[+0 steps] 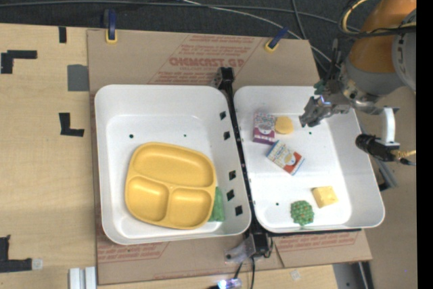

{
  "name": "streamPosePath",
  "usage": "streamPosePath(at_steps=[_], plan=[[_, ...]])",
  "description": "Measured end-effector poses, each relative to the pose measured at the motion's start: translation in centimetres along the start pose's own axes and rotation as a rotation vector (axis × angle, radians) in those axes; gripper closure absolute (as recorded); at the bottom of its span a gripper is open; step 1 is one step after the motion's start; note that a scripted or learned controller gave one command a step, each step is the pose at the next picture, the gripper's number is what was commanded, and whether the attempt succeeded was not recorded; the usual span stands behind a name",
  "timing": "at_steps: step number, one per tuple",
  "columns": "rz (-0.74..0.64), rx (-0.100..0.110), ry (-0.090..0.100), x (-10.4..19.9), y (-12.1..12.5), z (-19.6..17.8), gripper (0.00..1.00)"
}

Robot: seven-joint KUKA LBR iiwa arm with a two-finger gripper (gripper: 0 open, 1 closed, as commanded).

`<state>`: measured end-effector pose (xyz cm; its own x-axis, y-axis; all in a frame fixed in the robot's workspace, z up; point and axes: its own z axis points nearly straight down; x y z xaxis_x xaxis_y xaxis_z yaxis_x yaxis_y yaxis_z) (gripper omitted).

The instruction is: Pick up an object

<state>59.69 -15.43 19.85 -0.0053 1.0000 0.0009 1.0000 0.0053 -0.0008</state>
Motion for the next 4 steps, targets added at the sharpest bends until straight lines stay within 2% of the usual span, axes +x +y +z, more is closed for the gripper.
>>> streamPosePath(at_steps=[2,4], plan=[[-0.001,0.001,0.000,11.6,0.9,-0.1,1.00],[-0.002,0.000,0.000,23.5,1.3,-2.5,1.00]])
